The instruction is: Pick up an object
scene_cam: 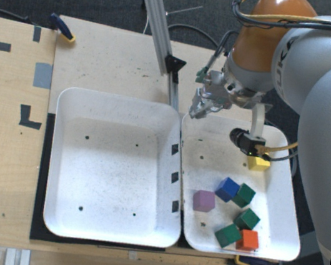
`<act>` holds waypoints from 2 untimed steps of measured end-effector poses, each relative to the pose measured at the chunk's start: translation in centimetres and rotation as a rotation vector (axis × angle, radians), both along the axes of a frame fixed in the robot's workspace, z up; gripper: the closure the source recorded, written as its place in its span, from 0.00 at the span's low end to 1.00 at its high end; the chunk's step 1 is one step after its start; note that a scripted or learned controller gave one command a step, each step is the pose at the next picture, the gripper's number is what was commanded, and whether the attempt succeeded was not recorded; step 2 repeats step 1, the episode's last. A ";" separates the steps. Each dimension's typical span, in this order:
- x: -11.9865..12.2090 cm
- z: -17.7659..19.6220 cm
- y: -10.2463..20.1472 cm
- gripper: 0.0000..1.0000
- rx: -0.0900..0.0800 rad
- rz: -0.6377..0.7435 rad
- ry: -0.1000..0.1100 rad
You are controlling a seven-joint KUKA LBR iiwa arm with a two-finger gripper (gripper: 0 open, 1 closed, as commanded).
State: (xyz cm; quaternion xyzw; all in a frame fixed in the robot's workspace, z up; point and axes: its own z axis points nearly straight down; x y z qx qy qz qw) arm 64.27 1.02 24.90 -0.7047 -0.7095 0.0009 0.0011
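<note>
Orange block [249, 239] and a green block [228, 235] sit side by side low in the right bin [209, 152]. The purple block [204, 200], apart at their upper left, looks the easiest pick. Higher up, the gripper [198, 110] hangs over that bin's upper-left rim; open or closed, I cannot tell. It should descend squarely over purple.
</note>
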 end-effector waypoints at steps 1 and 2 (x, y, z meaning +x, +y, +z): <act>0.4 -1.9 5.3 1.00 0.000 0.000 0.003; 0.4 -1.9 5.3 1.00 0.000 0.000 0.003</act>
